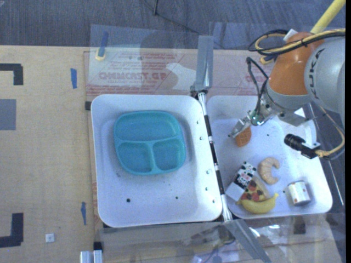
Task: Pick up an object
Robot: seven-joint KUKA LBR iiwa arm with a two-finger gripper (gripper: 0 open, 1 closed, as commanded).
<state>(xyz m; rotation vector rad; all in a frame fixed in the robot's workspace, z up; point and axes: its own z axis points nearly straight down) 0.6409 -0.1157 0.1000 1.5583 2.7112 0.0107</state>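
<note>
- Orange, rounded lump (243,136) sits in the right bin (323,196), far-left part, beneath my pincer (242,129).
- Whether my pincer grips it, I cannot tell.
- Smooth teal divided plate (149,142) lies in the left bin (109,201).

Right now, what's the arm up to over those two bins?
The KUKA arm reaches in over the right bin, its gripper down at a small orange object near the bin's upper left. Whether it has a grip can't be told. A croissant, a banana, a black-and-white toy and a small silver can lie nearer the front. The left bin holds a teal divided plate.
</note>
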